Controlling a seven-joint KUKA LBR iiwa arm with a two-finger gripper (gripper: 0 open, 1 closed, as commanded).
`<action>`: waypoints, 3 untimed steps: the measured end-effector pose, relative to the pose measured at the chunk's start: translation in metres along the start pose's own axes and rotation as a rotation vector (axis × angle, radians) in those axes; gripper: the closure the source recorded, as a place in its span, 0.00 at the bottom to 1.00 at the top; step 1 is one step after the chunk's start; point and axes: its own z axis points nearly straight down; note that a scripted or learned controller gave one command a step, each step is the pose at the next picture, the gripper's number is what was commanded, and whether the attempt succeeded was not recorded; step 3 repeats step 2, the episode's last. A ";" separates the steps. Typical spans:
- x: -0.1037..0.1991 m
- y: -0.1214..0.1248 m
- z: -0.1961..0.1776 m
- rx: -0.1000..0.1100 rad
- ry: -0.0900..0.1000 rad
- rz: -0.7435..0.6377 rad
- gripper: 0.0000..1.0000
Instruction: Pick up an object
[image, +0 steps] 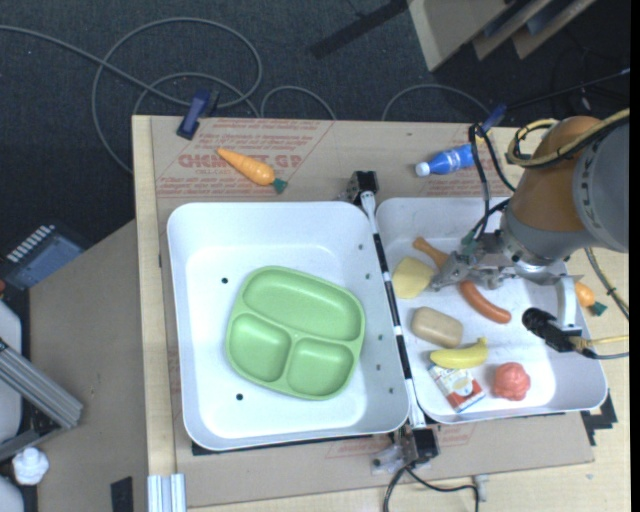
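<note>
- My gripper (470, 268) sits low in the right bin (580, 385); its state cannot be told.
- Red sausage (486, 302) lies just beside it.
- Green tray (295, 332) occupies the left bin (200, 300).

Setting: a robotics lab test cell, not a home or shop. A plywood bench (300, 140) stands on dark carpet (70, 120) with loose cables (180, 60) looping at the far left, and two shallow white bins, the left bin (190, 250) and the right bin (590, 385), are clipped side by side on it. The grey arm with an orange band (560, 190) reaches in from the right over toy food, and aluminium framing (40, 385) lies at the near left.
</note>
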 end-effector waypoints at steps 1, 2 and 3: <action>0.000 0.001 -0.010 -0.003 0.000 0.000 1.00; 0.060 0.000 -0.101 -0.002 0.001 -0.003 1.00; 0.060 0.000 -0.101 -0.002 0.001 -0.003 1.00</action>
